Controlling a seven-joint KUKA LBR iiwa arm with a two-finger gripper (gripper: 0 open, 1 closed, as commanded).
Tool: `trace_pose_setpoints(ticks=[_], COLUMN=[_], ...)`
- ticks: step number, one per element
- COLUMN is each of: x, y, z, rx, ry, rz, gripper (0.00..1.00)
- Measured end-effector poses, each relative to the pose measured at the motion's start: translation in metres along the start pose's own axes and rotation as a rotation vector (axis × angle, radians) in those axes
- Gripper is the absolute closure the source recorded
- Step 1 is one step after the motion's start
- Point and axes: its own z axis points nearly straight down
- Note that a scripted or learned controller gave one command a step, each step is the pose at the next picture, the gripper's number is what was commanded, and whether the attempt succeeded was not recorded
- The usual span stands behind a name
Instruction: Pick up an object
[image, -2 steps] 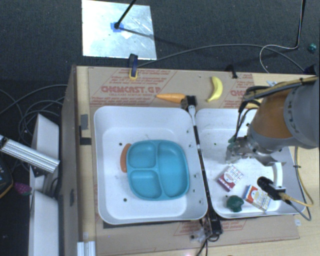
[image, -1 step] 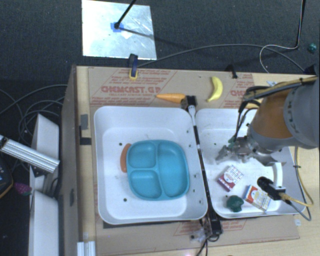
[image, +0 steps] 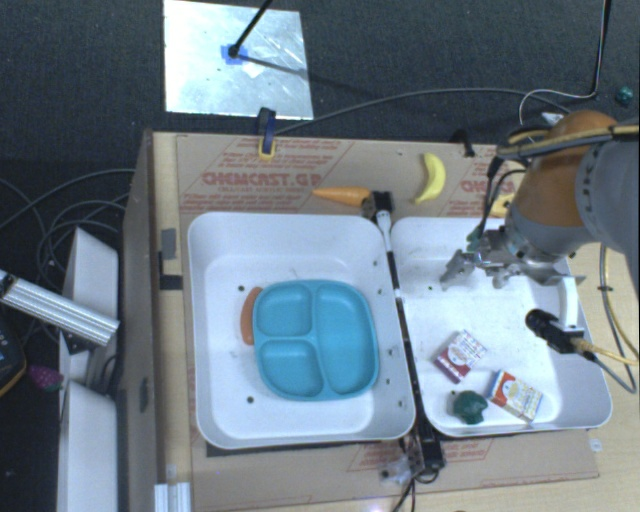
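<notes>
Reaching in from the right, the grey arm (image: 585, 190) with its orange band hangs over the right bin (image: 600, 395), its gripper (image: 462, 270) low above the bin's upper left part, near the divider between the two bins. Whether the fingers are spread or closed I cannot tell; they look like pale metal prongs pointing left and nothing shows between them. Three things lie in the lower part of that bin, well apart from the gripper: a small red and white packet (image: 459, 355), a dark green round object (image: 467, 405) just below it, and a red and white box (image: 516, 395) to the right of the green one. The left bin (image: 215, 300) holds a blue divided plate (image: 315, 338), with an orange sausage-like piece (image: 247, 314) lying just beside the plate's left edge. On the cardboard behind the bins rest a carrot (image: 340, 196) and a banana (image: 432, 177)
</notes>
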Motion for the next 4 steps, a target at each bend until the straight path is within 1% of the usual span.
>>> trace_pose_setpoints(ticks=[1,2,3,4], x=[0.009,0.023,-0.030,-0.029], y=[-0.091,-0.115,-0.101,-0.100], z=[-0.003,0.044,0.054,0.043], rx=[0.003,0.004,0.003,0.001], ry=[0.001,0.002,0.000,0.002], rz=[0.003,0.003,0.004,0.002], gripper=[0.00,0.00,0.00,1.00])
